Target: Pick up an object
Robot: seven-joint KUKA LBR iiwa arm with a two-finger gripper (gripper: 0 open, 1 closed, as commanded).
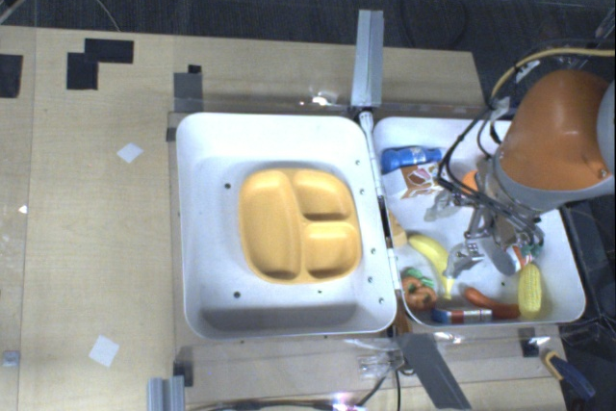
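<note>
Approach step: my gripper [469,257] hangs low in the right bin [577,303], near its front edge, beside the banana [430,251]. Jaw state: cannot tell. Next: centre, descend, close.

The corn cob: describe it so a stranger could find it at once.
Start at the right bin, the one the arm reaches into. Go to its near right corner, just right of the gripper. There the corn cob stands out: a short yellow cob, straight and bumpy, unlike the smooth curved banana further left.

We count two white bins [197,207] — one yellow divided tray [296,224], one banana [430,252], one corn cob [529,290] — plus one blue packet [409,156].
</note>
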